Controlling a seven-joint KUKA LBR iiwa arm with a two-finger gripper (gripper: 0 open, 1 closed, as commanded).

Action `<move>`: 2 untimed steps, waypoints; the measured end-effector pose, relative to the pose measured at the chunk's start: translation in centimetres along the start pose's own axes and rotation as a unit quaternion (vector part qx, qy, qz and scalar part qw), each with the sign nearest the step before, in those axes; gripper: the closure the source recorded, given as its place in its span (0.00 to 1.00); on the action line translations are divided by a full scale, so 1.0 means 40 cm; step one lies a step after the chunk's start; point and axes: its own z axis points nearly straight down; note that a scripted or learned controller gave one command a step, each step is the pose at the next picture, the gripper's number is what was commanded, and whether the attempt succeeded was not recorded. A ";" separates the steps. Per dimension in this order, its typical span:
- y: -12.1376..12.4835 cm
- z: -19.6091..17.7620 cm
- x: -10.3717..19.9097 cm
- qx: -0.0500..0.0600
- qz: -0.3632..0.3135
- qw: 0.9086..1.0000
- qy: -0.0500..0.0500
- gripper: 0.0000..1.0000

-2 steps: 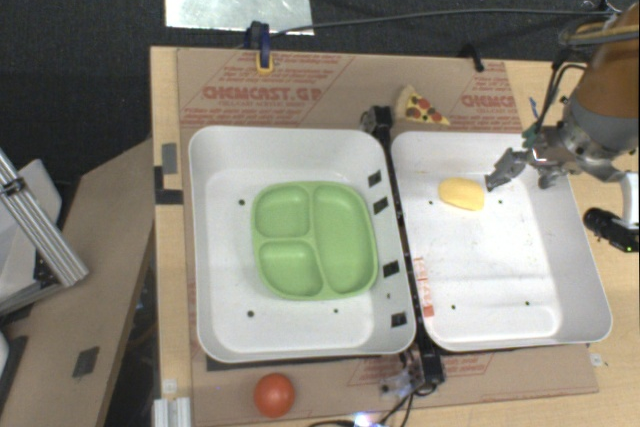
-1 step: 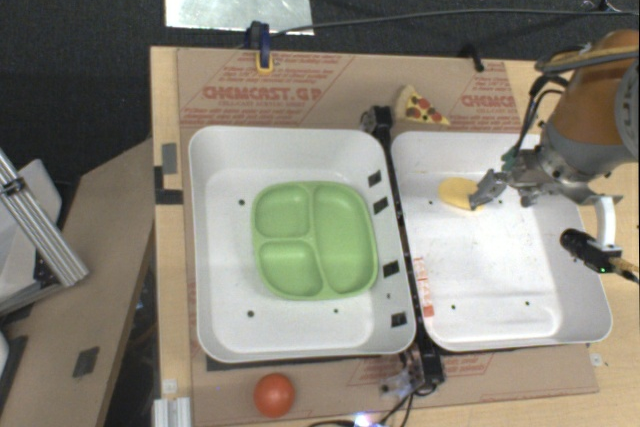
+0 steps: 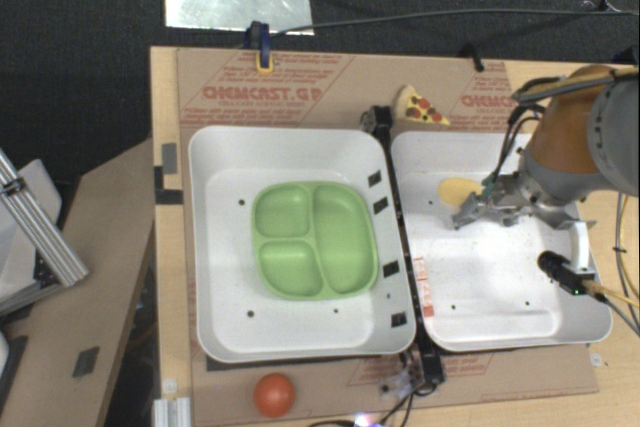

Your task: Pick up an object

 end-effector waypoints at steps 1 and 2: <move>0.005 -0.036 -0.002 -0.003 0.000 1.000 -0.001 1.00; -0.004 -0.193 -0.009 -0.004 0.000 1.000 -0.001 1.00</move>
